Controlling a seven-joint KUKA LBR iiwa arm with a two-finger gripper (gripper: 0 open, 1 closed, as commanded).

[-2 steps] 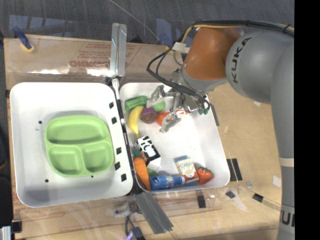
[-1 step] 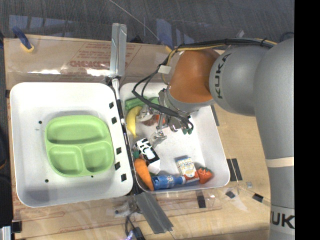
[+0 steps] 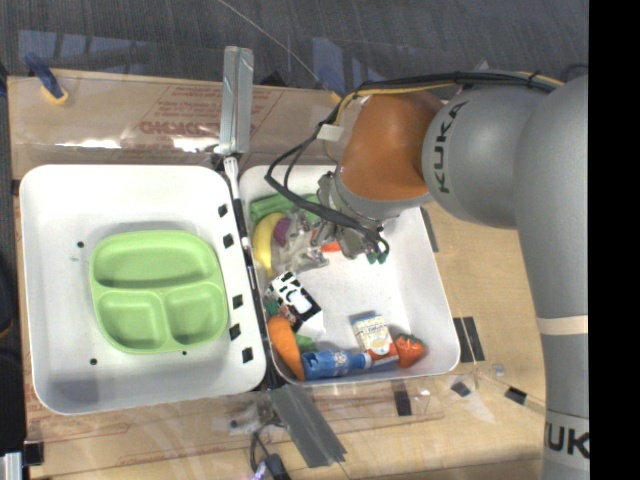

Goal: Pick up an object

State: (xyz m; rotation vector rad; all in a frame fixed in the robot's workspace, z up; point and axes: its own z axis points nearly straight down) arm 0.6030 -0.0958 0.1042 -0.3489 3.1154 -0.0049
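My gripper (image 3: 318, 240) hangs low in the right bin (image 3: 425, 298), over its back left part, under the orange wrist band. Beside it lie a yellow banana (image 3: 263, 242), a green piece (image 3: 266, 208) and a small purple item (image 3: 282, 230). Toward the front of the same bin I see a black-and-white block (image 3: 293, 297), an orange carrot (image 3: 284, 344), a blue tube (image 3: 335, 364), a small printed carton (image 3: 372, 334) and a red-orange item (image 3: 409, 349). Nothing shows clearly between the gripper's tips.
The left bin (image 3: 50, 268) holds a green divided tray (image 3: 158, 290). A metal divider (image 3: 237, 103) stands between the bins at the back. The grey arm (image 3: 520, 148) covers the right bin's back right corner. Cables loop behind the wrist.
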